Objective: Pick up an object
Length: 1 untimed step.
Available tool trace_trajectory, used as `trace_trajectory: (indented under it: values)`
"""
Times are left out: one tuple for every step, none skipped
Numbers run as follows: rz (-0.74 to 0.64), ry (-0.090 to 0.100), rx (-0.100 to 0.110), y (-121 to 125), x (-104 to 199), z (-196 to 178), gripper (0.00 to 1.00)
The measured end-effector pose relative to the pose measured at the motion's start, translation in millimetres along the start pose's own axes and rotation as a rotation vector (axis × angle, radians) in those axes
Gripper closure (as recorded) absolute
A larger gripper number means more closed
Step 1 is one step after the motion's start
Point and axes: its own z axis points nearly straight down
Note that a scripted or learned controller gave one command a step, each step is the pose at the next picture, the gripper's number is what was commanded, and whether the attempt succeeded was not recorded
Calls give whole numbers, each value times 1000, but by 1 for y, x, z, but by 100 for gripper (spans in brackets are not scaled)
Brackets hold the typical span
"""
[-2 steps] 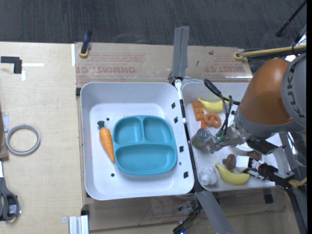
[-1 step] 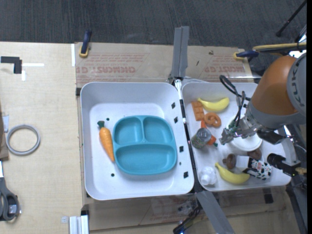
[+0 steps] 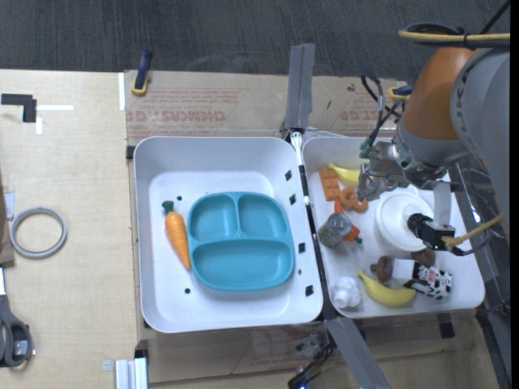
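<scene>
Jaw state cannot be told: the gripper [image 3: 369, 183] hangs low over the right bin [image 3: 474, 286], beside an orange ring [image 3: 354, 201], with the arm overhead. Pickable items cluster there; left bin [image 3: 146, 241] holds tray [image 3: 241, 241] and carrot [image 3: 177, 235].

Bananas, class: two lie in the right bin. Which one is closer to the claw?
The smaller banana at the bin's far edge, just left of the claw. The larger banana lies at the near edge, beside the cow-patterned toy.

Left bin [image 3: 147, 241]: we see a divided plate [image 3: 241, 241], a carrot [image 3: 177, 235] just left of it.
Right bin [image 3: 465, 297]: a banana [image 3: 388, 291] at the front, a toy cow [image 3: 430, 279] to its right.
Counter [image 3: 65, 168]: a tape ring [image 3: 36, 232] lies left of both bins.
</scene>
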Motion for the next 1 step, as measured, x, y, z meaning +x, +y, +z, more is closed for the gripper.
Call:
trace_trajectory:
  values:
    - [0,0,0,0,0,0,0]
